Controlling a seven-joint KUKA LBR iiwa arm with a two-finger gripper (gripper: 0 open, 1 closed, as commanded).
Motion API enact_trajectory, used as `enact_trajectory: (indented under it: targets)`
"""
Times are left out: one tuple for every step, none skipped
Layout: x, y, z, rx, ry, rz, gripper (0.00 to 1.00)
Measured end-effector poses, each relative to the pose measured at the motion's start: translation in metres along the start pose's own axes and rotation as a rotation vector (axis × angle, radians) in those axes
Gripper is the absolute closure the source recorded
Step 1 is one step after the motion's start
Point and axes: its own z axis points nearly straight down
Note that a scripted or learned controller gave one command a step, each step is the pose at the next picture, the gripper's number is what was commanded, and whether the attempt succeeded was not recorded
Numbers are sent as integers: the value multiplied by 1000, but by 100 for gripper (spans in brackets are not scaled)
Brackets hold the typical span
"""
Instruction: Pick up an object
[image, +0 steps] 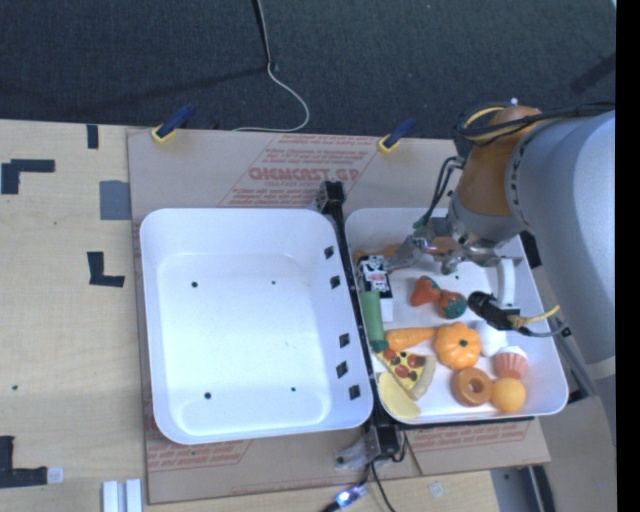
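The right bin holds a heap of toy food. In it lie a green cucumber, a carrot, an orange pumpkin, a pizza slice, a donut, an orange ball, a pink cupcake and a red piece with a teal end. A small white and black item rests by the bin's left wall. My gripper hangs low over the back of this bin, just above the red piece. Nothing shows in its grasp.
The left bin sits beside the right one on a cardboard sheet. A pale yellow slice lies at the right bin's front. The grey arm covers that bin's back right corner.
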Motion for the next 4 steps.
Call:
enact_trajectory:
  targets:
    - [0,0,0,0,0,0,0]
    - [9,3,-11,3,18,-7,100]
    - [9,2,-10,6,18,-7,0]
    - [10,17,-10,-1,11,-5,0]
